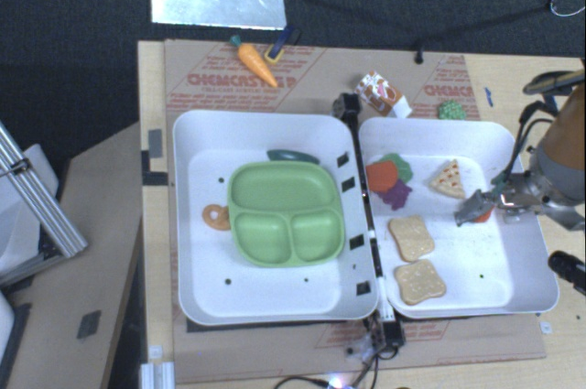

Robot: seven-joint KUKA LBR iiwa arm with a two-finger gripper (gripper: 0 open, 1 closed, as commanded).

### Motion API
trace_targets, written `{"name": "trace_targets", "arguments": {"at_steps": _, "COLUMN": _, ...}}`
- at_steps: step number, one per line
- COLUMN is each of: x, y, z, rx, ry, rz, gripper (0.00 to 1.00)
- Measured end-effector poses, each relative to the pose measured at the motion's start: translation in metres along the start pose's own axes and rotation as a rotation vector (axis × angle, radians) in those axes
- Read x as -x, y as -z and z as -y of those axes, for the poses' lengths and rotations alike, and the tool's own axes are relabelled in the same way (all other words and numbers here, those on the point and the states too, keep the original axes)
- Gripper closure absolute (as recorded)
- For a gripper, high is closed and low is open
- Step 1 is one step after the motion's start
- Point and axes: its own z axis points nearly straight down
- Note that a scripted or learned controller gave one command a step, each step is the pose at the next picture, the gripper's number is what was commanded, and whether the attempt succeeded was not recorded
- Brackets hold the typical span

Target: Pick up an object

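Nothing is lifted yet, as far as this view shows. The gripper (474, 211) sits low over the right bin (526, 286), toward its right side, with the grey arm (558, 167) and its orange band reaching in from the right edge. Whether it is released or clenched I cannot tell; its tip is a dark blur, and a small reddish patch (482, 215) just beside it could be an object or part of the tool.

Nearest to the tip, up and to the left, lies a pizza slice (448, 178), close but apparently apart from it. Two pieces of toy toast lie further left and lower: one toast slice (411, 237) mid-bin, a second toast slice (420, 281) below it. Against the bin's left wall sits a red-and-purple cluster of toy fruit (390, 178).

The left bin (197, 286) holds a green divided plate (284, 211), with a small orange ring (216, 217) just beside its left rim and a dark green item (293, 156) peeking out behind it. Outside the bins, on the bench, lie a toy carrot (256, 64), a small carton (382, 94) and a green lump (450, 110).

My judgement: the approach is made, but the grasp and lift both remain.
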Motion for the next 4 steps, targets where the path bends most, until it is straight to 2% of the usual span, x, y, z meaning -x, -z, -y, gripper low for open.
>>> {"name": "trace_targets", "arguments": {"at_steps": 2, "x": -0.005, "y": -0.095, "z": -0.007, "rx": 0.0, "ry": 0.0, "rz": 0.0, "gripper": 0.0}}
{"name": "trace_targets", "arguments": {"at_steps": 3, "x": -0.004, "y": -0.083, "z": -0.008, "rx": 0.005, "ry": 0.0, "rz": 0.001, "gripper": 1.0}}
{"name": "trace_targets", "arguments": {"at_steps": 4, "x": 0.001, "y": -0.04, "z": -0.007, "rx": 0.004, "ry": -0.001, "rz": 0.001, "gripper": 1.0}}
